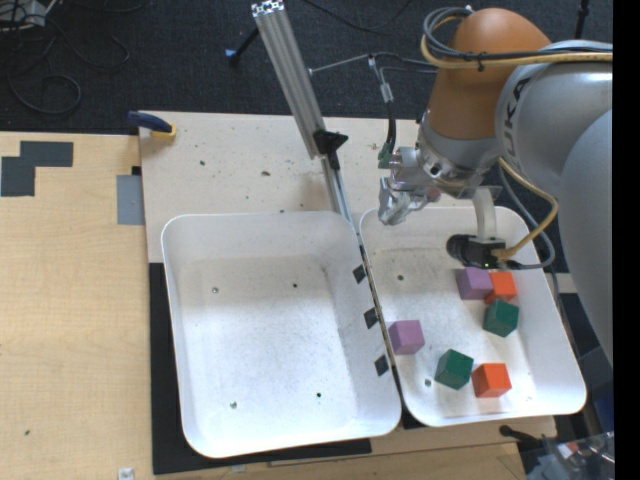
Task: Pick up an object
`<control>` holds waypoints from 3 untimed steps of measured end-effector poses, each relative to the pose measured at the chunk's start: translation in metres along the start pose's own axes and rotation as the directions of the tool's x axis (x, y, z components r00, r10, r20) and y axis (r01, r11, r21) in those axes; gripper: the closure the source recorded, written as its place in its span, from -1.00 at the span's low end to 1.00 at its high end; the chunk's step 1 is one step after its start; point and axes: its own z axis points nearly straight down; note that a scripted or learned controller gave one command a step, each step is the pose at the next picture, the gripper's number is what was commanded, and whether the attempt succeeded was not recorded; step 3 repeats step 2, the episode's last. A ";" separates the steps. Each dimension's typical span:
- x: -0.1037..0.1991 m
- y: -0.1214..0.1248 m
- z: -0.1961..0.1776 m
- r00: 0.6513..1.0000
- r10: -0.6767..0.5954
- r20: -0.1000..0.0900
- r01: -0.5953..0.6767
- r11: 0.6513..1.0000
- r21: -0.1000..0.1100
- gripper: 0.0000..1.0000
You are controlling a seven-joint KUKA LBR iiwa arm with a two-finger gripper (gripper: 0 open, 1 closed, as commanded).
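Camera view: the claw point(398, 208) hovers at twelve o'clock over the right bin point(560, 388), narrowly parted and holding nothing; every block, including the purple cube point(406, 336), remains unpicked.

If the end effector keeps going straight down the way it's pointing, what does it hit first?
Probably bare floor of the right bin near its far-left corner. The end effector hangs above that spot; the blocks lie nearer the camera. Depth is hard to judge.
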 end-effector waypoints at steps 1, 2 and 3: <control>0.048 -0.008 -0.009 1.000 0.000 0.000 0.000 1.000 0.000 1.00; 0.105 -0.007 -0.007 1.000 -0.001 0.000 0.001 1.000 -0.002 1.00; 0.105 -0.007 -0.007 1.000 -0.001 0.000 0.001 1.000 -0.002 1.00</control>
